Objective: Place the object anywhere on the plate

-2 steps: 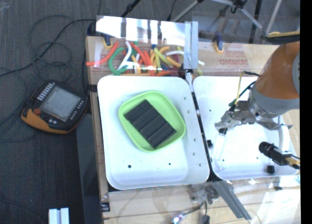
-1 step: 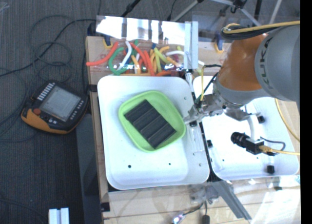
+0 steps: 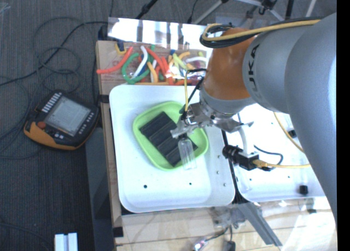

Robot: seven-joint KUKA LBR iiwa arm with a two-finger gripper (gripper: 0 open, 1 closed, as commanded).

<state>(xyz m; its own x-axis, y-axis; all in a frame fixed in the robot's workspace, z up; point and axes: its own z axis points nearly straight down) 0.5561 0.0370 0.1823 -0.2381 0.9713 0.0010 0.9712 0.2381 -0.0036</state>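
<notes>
Overhead, gripper [image 3: 186, 141] poised above green plate [image 3: 146, 117], dark object [image 3: 161, 131] lying on plate just left of it, grip state unclear.

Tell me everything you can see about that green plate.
The green plate is a shallow, lime-coloured dish with rounded corners and a raised rim, plastic by the look of it. It lies flat in the left white bin, turned at a slant. A dark ridged block rests on it, and the claw hangs over its right side.

Strong daylight is cast from two o'clock; the right bin [image 3: 284, 187] is washed out by glare. The metal strip [image 3: 158, 30] at twelve o'clock is blown white. The arm [image 3: 295, 58] is rendered slightly soft.
</notes>
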